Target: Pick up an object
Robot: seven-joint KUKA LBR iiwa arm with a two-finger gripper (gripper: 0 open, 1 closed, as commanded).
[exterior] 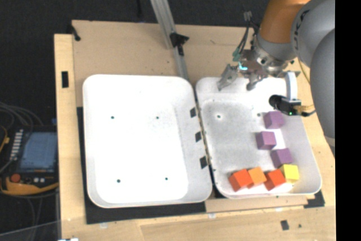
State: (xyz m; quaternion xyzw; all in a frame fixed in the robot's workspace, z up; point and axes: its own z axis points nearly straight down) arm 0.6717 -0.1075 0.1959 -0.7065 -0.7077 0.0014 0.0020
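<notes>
From the camera view, the grey arm with its orange band reaches in from the right and ends over the far edge of the right bin. The gripper hangs there with its two fingers spread apart, one finger towards the bins' shared edge and the other nearer the arm, with nothing between them.

The blocks all lie in the right bin, along its right side and near corner, well apart from the gripper. Closest to it is a purple block by the right wall, with a second purple block just below it and a third purple block further towards the near edge. A yellow block sits just beside that third one. Along the near wall runs a row: a red-orange block, a lighter orange block touching it, and another red block next to the yellow one.

The left bin lies beside the right one on the desk.
</notes>
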